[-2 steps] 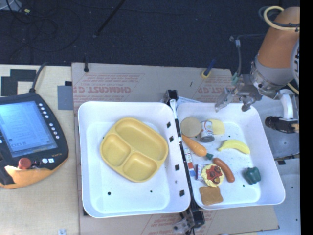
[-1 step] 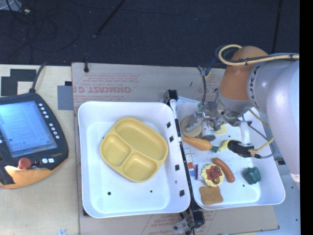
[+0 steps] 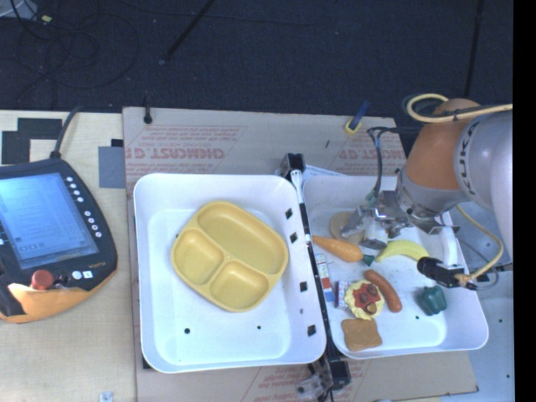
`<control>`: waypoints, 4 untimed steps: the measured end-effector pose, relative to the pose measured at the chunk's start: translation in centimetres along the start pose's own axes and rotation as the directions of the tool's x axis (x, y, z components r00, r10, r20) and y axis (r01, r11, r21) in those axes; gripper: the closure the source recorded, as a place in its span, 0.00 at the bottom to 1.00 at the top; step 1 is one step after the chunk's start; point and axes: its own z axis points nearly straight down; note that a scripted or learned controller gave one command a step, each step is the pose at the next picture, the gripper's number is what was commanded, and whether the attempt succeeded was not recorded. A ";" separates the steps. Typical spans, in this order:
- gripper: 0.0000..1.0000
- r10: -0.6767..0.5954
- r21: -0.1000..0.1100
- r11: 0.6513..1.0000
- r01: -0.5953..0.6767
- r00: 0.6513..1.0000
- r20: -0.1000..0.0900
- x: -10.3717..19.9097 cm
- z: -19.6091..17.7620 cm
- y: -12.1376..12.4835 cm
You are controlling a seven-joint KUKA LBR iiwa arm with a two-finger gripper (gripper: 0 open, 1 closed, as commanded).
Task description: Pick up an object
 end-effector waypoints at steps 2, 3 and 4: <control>0.00 0.000 0.002 1.000 0.000 1.000 0.002 0.5 0.1 2.6; 0.00 0.000 0.003 1.000 0.000 1.000 0.003 3.7 0.2 3.0; 1.00 0.000 -0.002 1.000 0.000 1.000 0.006 3.5 -1.1 3.2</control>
